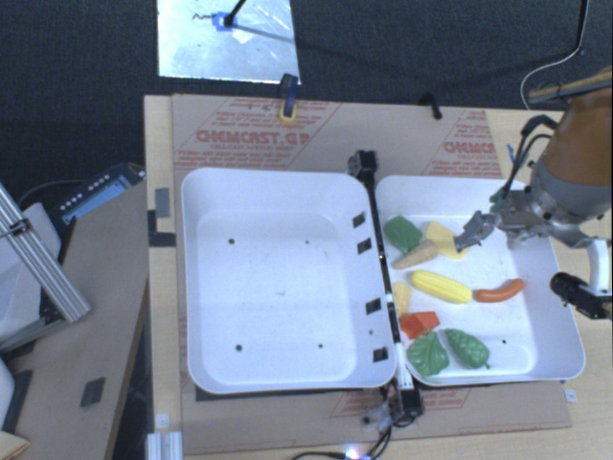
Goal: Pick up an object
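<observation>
Claw [471, 234] low over right bin [556, 353], beside yellow toy [442, 238].

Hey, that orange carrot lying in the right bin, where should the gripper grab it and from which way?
Probably at the middle of the orange carrot, coming straight down. It lies flat, long and thin, running left to right with a slight upward tilt at its right end, so closing across its narrow width suits it. Bare bin floor shows above and below it; the yellow corn cob sits close to its left tip, so avoid that end.
</observation>
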`<state>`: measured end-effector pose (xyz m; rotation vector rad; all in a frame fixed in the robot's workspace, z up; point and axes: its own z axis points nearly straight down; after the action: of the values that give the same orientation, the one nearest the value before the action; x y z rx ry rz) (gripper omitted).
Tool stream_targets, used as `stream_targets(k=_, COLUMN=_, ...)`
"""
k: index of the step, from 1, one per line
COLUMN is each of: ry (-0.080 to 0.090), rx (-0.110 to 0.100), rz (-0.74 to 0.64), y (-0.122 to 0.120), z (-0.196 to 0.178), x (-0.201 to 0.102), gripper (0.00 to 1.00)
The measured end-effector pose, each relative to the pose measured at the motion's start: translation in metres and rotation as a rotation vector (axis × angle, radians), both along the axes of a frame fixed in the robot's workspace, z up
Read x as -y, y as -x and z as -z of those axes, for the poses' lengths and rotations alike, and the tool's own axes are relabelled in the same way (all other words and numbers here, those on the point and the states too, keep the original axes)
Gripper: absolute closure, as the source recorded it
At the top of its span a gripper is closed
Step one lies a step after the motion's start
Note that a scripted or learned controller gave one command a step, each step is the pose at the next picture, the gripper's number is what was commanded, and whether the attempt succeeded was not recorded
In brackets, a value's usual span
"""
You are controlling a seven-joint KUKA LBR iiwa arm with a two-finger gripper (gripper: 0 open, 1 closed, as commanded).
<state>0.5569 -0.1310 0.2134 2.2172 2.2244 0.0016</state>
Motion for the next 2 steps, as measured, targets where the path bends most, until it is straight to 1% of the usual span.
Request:
stream_targets(k=1, ry=0.000, rx=0.002, rz=-0.005, y=0.007, z=-0.019, x=-0.044, gripper=0.00)
stream_targets(k=2, ry=-0.002, rx=0.000, rz=-0.005, y=0.033, z=-0.038, x=-0.080, gripper=0.00)
